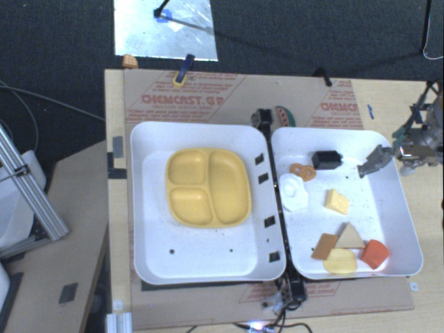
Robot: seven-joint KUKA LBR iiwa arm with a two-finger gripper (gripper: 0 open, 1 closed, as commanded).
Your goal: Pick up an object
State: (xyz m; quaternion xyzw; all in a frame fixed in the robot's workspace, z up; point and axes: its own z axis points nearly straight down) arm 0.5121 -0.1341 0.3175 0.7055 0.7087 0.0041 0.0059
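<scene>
Several small objects lie in the right bin (409,217): a black block (326,159), an orange ring-shaped piece (302,172), a white lump (293,194), a yellow cube (337,202), a brown slab (324,247), a tan wedge (351,236), a pale yellow rounded piece (340,261) and an orange-red piece (375,253). My gripper (371,162) hangs over the bin's upper right part, just right of the black block and apart from it. I see nothing in its grasp.
The left bin (149,255) holds a yellow divided plate (208,187). A ridge with black clips (270,186) separates the bins. Behind the bench lie a shiny sheet (165,19) and cables. A metal frame (28,186) stands at the left.
</scene>
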